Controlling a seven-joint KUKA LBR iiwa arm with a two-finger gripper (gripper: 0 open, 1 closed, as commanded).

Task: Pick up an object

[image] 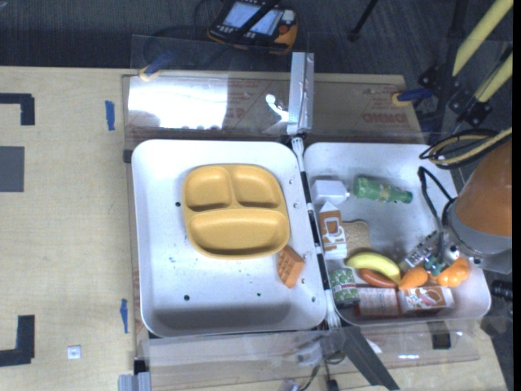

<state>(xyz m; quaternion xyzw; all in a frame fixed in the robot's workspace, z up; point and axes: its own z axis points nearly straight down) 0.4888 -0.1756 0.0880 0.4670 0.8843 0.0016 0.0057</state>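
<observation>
My gripper (429, 257) hangs low over the right side of the right bin (407, 163), below the orange band of the arm (492, 202). Just under and beside it lie two small orange fruits (414, 278) (453, 274). A banana (372, 263) and a red-orange carrot-like piece (376, 278) lie to its left. Along the bin's front wall lies a bottle with a red label (403, 300). A green bottle (380, 191) lies at the back. I see nothing clearly held in the gripper.
A small brown-and-white carton (332, 230), a white box (329, 190) and a green packet (343, 279) line the right bin's left wall. The left bin (163, 243) holds a yellow divided plate (236, 210) and an orange-brown snack (290, 266).
</observation>
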